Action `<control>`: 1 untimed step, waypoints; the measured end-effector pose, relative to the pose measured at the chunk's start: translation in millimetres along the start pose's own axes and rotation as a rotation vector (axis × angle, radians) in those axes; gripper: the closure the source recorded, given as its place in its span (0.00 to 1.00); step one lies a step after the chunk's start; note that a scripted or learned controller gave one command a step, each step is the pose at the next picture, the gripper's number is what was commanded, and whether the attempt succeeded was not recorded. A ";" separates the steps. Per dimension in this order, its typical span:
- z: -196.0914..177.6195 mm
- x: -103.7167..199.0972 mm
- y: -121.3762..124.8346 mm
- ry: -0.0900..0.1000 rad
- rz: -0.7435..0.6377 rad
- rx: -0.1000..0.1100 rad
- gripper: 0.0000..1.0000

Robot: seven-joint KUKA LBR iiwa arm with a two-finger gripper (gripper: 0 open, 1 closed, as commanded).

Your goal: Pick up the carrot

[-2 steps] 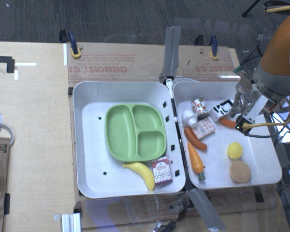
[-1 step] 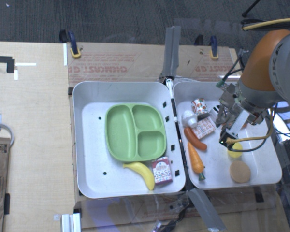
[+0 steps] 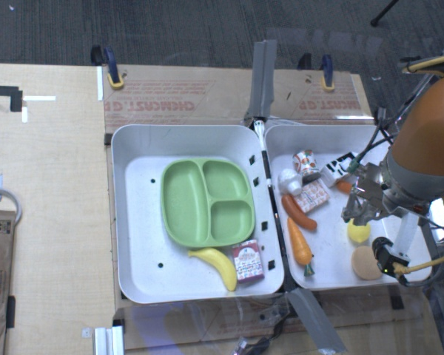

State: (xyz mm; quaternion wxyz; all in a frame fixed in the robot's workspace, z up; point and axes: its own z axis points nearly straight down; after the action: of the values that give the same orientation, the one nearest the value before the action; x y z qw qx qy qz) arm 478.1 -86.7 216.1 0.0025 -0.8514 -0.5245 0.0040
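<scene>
Two white bins on the counter (image 3: 52, 168); carrot (image 3: 299, 242) lies loose in the right bin (image 3: 322, 283), just below a red sausage (image 3: 299, 211), free to grasp; tool (image 3: 359, 211) hovers near a lemon (image 3: 359, 233), well right of the carrot, its opening impossible to tell.
</scene>
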 end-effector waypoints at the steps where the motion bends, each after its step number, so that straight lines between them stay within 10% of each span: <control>1: -4.9 0.0 0.8 -0.005 0.000 0.008 1.00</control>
State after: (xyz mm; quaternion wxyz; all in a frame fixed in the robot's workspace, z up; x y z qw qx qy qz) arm 478.9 -87.1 220.9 0.0047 -0.8514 -0.5245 0.0082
